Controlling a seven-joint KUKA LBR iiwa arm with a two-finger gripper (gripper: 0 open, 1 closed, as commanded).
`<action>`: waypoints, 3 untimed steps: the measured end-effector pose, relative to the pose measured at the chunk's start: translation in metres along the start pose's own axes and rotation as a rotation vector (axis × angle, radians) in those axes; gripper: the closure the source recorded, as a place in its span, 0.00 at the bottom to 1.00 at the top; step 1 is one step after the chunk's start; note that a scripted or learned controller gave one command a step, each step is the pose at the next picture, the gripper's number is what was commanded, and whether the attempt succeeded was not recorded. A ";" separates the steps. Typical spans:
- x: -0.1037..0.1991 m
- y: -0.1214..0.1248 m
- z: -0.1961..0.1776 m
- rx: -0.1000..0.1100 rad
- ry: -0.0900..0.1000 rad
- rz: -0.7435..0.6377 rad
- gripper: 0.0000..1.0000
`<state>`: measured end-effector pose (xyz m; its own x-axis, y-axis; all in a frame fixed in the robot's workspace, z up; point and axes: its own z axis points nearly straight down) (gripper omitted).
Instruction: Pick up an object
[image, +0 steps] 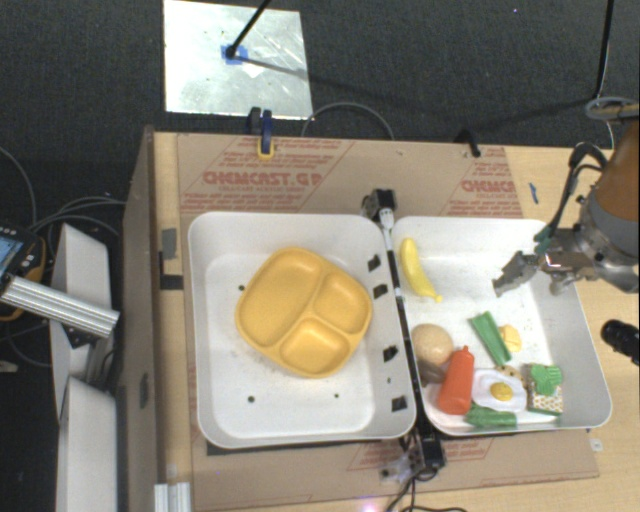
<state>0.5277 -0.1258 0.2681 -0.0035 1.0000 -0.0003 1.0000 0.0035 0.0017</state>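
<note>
The right bin (575, 340) holds several toy foods: a yellow banana (415, 270) at its upper left, a beige round piece (432, 343), an orange-red carrot (457, 380), a green stick (489, 338), a small yellow piece (511, 338) and a fried egg (500, 390). My gripper (533, 278) hangs over the upper right part of this bin, to the right of the banana and above the green stick. It stands open, with nothing between its fingers.
In the left bin (215, 400) lies a yellow divided plate (303, 310). Green leafy pieces (545, 380) and a green pod (490, 420) lie at the right bin's front corner. A black divider (395, 320) runs between the bins.
</note>
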 end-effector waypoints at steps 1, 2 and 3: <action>-0.034 -0.008 0.157 0.013 0.002 0.006 0.00; 0.005 0.068 0.185 -0.003 0.002 -0.006 0.00; -0.018 -0.016 0.135 0.003 0.000 0.007 0.00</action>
<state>0.5123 -0.1434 0.1329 0.0035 1.0000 0.0000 1.0000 -0.0035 -0.0013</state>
